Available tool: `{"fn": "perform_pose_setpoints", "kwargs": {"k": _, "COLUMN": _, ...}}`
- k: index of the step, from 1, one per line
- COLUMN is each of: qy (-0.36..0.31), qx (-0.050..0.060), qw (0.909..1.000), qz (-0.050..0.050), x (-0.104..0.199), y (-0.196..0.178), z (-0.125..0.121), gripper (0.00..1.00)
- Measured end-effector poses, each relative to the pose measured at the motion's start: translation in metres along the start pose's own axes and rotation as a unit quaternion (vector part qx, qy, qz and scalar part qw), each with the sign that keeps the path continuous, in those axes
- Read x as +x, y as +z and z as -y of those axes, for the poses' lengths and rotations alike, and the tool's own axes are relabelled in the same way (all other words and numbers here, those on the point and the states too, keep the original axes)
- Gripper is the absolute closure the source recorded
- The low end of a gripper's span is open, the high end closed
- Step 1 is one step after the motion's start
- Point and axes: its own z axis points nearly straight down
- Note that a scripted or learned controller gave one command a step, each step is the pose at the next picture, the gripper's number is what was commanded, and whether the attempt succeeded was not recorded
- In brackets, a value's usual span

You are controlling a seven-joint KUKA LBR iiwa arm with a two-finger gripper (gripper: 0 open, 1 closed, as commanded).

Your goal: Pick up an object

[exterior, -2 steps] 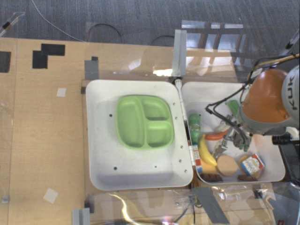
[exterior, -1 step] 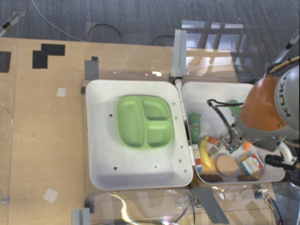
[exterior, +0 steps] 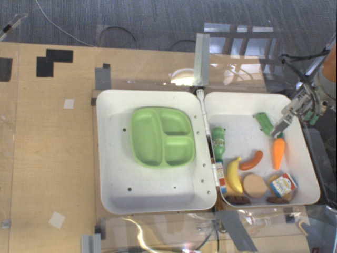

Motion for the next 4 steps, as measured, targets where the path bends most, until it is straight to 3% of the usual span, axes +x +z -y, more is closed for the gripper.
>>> {"fn": "perform_pose_setpoints", "kwargs": {"k": 1, "qy": 0.051, "qx": 0.005, "qw": 0.9987, "qz": -0.008, "x": 0.018, "y": 0.175, "z": 0.032, "gripper": 0.0}}
{"fn": "perform_pose_setpoints", "kwargs": {"k": 2, "qy": 0.031, "qx": 0.004, "qw": 0.9995, "qz": 0.004, "x": 0.048, "y": 0.178, "z": -0.02, "gripper": 0.0}}
{"fn": "perform_pose_setpoints", "kwargs": {"k": 3, "qy": 0.08, "qx": 0.002, "qw": 0.9968, "qz": -0.004, "x": -0.032, "y": 0.183, "z": -0.044, "gripper": 0.0}}
{"fn": "perform_pose_setpoints", "kwargs": {"k": 4, "qy": 0.134, "qx": 0.002, "qw": 0.9909, "qz": -0.002, "x": -0.019, "y": 0.184, "z": -0.092, "gripper": 0.0}}
